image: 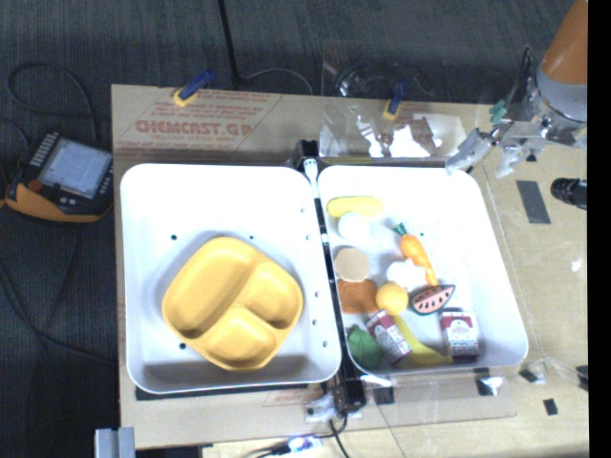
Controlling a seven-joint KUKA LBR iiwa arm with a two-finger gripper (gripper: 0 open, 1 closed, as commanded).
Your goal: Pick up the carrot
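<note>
Reaching for the carrot (413, 249) risks a wrong catch: it lies in the right bin (492, 256), touching a white piece (405, 275) and just beside the watermelon slice (431, 299). The gripper (477, 151) hovers beyond the bin's far corner, and whether it is parted cannot be told

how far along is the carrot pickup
Done: nothing yet. The carrot lies among other toy foods in the right bin. In hand: nothing; the gripper sits outside the bin's upper right corner. Left: reach in, grasp the carrot, lift it.
</note>
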